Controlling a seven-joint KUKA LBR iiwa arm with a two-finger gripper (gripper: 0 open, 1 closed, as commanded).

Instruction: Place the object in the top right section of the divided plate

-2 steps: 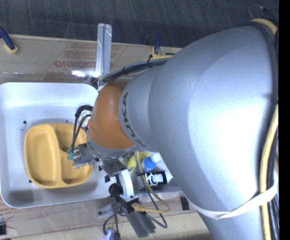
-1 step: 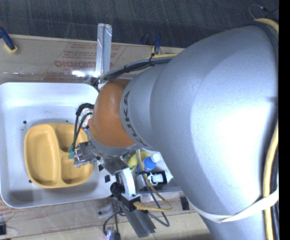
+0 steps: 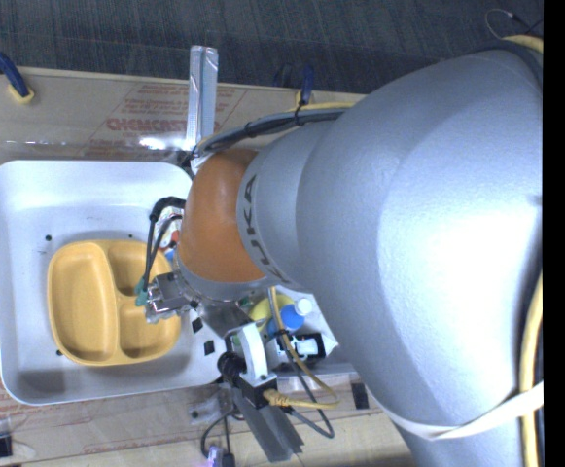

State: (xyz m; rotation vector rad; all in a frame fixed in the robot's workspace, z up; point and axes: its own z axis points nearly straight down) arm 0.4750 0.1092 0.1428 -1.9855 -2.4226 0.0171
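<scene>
One arm over one yellow plate

One camera view, looking down at a slant. Most of the right half of the frame is taken by the arm [image 3: 408, 241], a smooth, rounded grey casing with a matte sheen, narrowing toward the centre into a glossy orange band [image 3: 219, 222]. Below the band, at lower centre, sits a cluster of black cables, white blocks and small coloured fittings.

At the left of the frame lies a shallow white bin [image 3: 19, 261] with rounded corners and a smooth plastic look. Inside it rests the divided plate [image 3: 88, 305], mustard yellow, glossy and softly moulded, with one long oval section on its left and smaller sections toward the centre of the frame, partly hidden under the wrist.

The hand [image 3: 156, 295] reaches in just past the orange band, its dark metal parts with a teal spot sitting over the plate's right side, near the ridge between the smaller sections. How wide it stands cannot be told, since the wrist and cables cover it, and no object can be made out in it or in the plate's visible sections.

Along the top runs the counter [image 3: 97, 115], brown cardboard with faded red print. A thin upright strip of shiny metal [image 3: 202, 95] stands at upper centre, and a blue clamp [image 3: 12, 74] grips the upper left corner.
</scene>
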